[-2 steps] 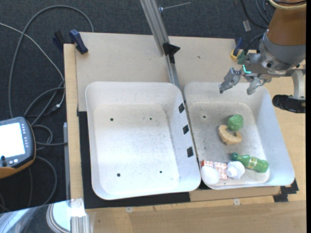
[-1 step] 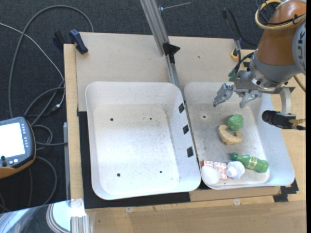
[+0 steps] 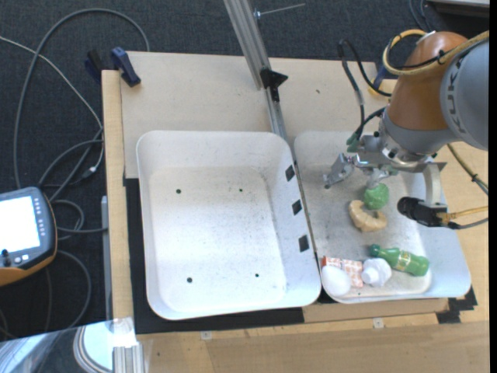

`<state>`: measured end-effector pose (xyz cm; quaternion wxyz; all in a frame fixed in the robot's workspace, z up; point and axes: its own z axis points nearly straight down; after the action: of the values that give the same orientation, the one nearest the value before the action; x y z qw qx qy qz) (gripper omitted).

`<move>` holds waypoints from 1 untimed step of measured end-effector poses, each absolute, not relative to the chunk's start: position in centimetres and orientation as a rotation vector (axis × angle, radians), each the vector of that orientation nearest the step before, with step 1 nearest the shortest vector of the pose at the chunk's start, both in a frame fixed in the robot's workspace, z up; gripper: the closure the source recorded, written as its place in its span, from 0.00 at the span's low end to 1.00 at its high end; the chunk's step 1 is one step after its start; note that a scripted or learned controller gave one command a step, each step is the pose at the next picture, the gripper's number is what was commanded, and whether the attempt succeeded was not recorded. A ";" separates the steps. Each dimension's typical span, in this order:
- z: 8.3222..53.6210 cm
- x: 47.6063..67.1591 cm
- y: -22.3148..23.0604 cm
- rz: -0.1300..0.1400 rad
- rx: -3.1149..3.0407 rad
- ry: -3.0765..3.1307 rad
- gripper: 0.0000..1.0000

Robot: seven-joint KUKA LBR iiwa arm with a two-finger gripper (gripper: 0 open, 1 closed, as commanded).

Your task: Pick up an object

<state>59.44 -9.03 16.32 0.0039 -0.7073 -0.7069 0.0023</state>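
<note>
Gripper (image 3: pixel 376 179) low in the right bin (image 3: pixel 458 256), jaw state impossible to tell. Directly beneath: small green object (image 3: pixel 377 196); just beyond, tan lump (image 3: pixel 367 216). Best centred over the green piece before closing, clear of the lump.

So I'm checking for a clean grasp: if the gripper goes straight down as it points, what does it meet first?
Most likely the small green object right beneath the gripper, with the tan lump just beside it. Height above them is hard to judge from this slant.
</note>
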 end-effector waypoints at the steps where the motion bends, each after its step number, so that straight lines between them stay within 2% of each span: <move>1: 10.9 60.3 -8.7 0.007 -2.215 -2.217 0.00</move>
<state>60.30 -8.69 10.87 0.0037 -0.7068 -0.7074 0.0022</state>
